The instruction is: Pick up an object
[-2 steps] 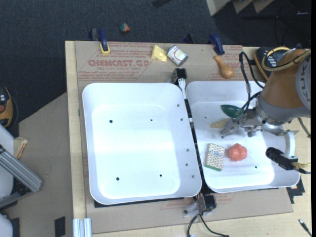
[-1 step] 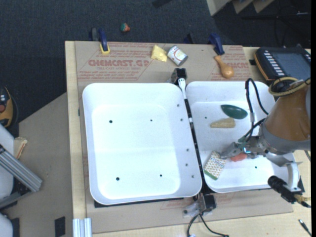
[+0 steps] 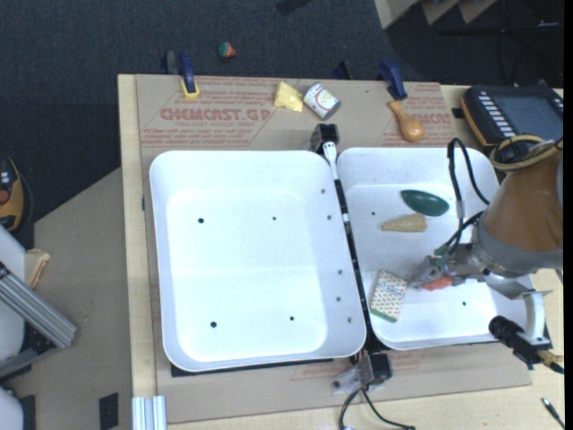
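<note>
My gripper (image 3: 437, 270) is low inside the right bin (image 3: 466, 325), near its middle, at the end of the grey arm with the orange band (image 3: 528, 206). A small red object (image 3: 437, 284) lies right under the gripper tip, partly hidden by it. A speckled green-and-white block (image 3: 389, 295) lies just left of the gripper, by the bin's left wall. Farther back in the same bin are a tan oblong object (image 3: 405, 225) and a dark green oval object (image 3: 424, 202).
The left bin (image 3: 179, 195) sits beside the right one. On the board behind the bins lie a yellow piece (image 3: 288, 98), a small white box (image 3: 321, 101) and an orange wooden object (image 3: 407, 124). A black device (image 3: 517, 115) lies at the back right.
</note>
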